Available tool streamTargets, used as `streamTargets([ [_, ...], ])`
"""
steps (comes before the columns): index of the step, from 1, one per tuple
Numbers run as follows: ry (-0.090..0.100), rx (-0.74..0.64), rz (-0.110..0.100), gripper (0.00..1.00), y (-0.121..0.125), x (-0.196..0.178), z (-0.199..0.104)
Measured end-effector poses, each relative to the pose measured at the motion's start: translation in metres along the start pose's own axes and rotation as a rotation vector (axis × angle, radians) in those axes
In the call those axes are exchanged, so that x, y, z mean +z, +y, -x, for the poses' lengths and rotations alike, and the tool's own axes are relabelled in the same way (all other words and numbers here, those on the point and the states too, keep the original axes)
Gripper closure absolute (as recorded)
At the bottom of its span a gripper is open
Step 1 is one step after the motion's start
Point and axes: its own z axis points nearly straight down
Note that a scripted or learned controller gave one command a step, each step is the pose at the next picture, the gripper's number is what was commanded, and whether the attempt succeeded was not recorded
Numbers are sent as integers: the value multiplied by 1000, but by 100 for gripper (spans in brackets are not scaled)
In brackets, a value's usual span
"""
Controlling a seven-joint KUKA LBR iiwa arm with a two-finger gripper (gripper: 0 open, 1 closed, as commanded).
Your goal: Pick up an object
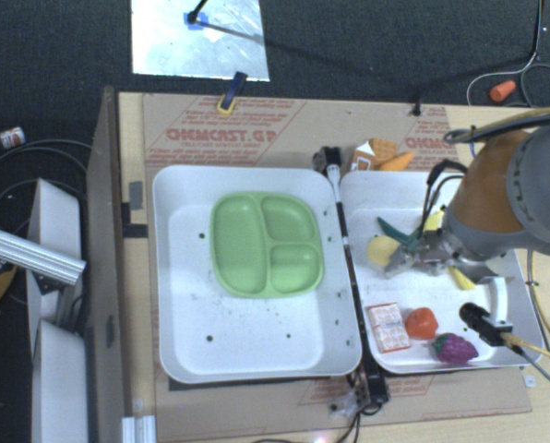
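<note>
Red "CHEMCAST GP" print on brown sheet (pixel 221 135) behind bins; jaws' (pixel 406 258) state unreadable.

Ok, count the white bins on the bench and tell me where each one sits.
2. The left bin holds a green divided plate. The right bin holds small items, with the gripper down inside it.

Bulky grey arm (pixel 544 187) with smooth, rounded casing, matte and slightly glossy along the top edge. Broad orange band (pixel 485 192) wrapping the section above the wrist, curved like a barrel. Thin black cable (pixel 434 185) looping out beside the band and down toward the wrist. Pale grey collar beneath the orange. Small metallic gripper (pixel 406 258) at the tip, silver-grey and angular, details too blurred to make out.
</note>
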Motion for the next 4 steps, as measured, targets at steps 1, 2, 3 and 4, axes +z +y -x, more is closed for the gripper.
streamTargets([
  [1,-1,5,-1,0,24,0,43],
  [2,-4,0,7,0,88,-51,81],
  [3,2,5,-9,0,45,3,88],
  [4,3,5,-9,0,2,1,75],
])
